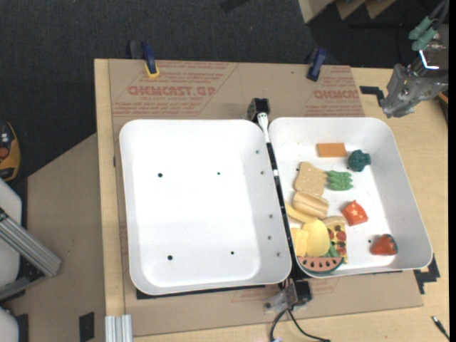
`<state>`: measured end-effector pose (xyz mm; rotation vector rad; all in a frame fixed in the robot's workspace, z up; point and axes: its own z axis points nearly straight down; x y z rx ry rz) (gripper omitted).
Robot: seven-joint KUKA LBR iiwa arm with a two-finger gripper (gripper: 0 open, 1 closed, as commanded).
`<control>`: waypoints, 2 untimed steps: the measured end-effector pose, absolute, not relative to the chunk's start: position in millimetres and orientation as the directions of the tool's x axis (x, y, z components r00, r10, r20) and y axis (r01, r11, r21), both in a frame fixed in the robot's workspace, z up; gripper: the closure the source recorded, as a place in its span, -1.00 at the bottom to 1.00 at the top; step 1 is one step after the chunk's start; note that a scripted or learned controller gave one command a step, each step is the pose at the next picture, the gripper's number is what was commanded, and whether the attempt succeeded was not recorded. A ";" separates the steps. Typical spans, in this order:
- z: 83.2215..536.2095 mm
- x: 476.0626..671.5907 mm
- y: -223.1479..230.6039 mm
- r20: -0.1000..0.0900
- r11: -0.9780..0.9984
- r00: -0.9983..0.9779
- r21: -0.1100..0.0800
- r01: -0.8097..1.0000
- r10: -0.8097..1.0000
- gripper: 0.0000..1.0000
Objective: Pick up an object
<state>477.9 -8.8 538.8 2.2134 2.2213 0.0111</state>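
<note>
Risk of grabbing nothing among crowded toy food (318, 216) (pincer (403, 98) grip state unreadable, parked beyond the right bin (406, 191)).

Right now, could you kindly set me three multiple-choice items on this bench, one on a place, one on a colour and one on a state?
1. Where do the toy foods lie?
A. left shallow white bin
B. right shallow white bin
C. brown cardboard sheet

2. What colour is the flat rectangular block at the far end of the pile?
A. orange
B. blue
C. purple

3. Where is the arm's two-finger tool?
A. down among the foods
B. over the left bin
C. up beyond the right bin's far right corner

Answers: 1 B, every piece sits inside that bin. 2 A, it is plainly orange. 3 C, it hangs past the rim, apart from every piece.
</note>
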 end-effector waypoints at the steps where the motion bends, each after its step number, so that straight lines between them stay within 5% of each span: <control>1: 399.4 478.0 -20.1 0.000 -0.002 0.002 -0.016 1.000 1.000 1.00; 2: 516.1 529.9 4.8 0.000 0.003 -0.003 0.016 1.000 1.000 1.00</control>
